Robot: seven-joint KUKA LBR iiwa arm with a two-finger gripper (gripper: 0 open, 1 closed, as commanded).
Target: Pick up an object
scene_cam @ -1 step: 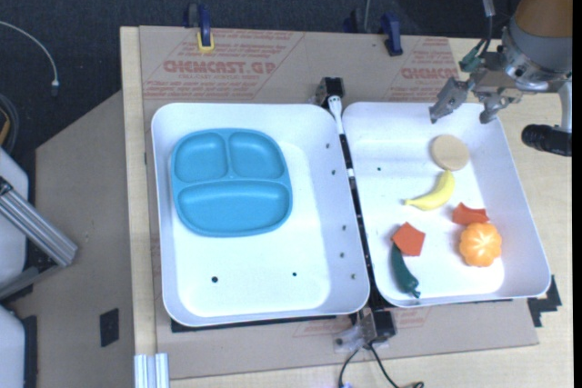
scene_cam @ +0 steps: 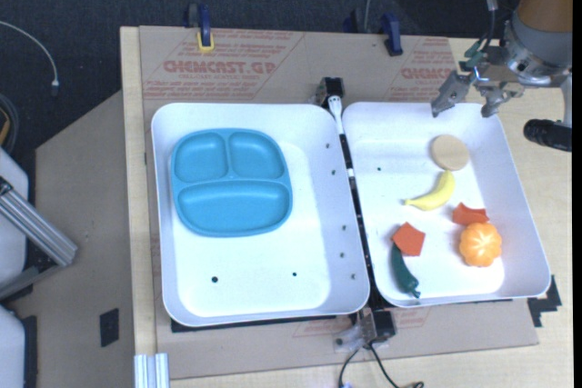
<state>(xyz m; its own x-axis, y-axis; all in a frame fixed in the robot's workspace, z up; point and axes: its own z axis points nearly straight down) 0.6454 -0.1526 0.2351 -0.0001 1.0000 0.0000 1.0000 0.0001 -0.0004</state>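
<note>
The right bin [scene_cam: 382, 136] holds a tan round disc [scene_cam: 449, 152], a yellow banana [scene_cam: 434, 193], two red-orange pieces [scene_cam: 409, 239] [scene_cam: 469, 214], an orange fruit [scene_cam: 479, 244] and a dark green pepper [scene_cam: 404, 273]. My gripper [scene_cam: 469, 102] hangs above the bin's far edge, just beyond the tan disc. Its two fingers are spread apart with nothing between them.
The left bin [scene_cam: 309, 268] carries a blue divided plate [scene_cam: 232, 182]. A black hinge strip [scene_cam: 344, 159] runs between the bins. Blue clamps [scene_cam: 202, 21] [scene_cam: 391, 32] sit at the board's far edge. The arm comes in from the upper right.
</note>
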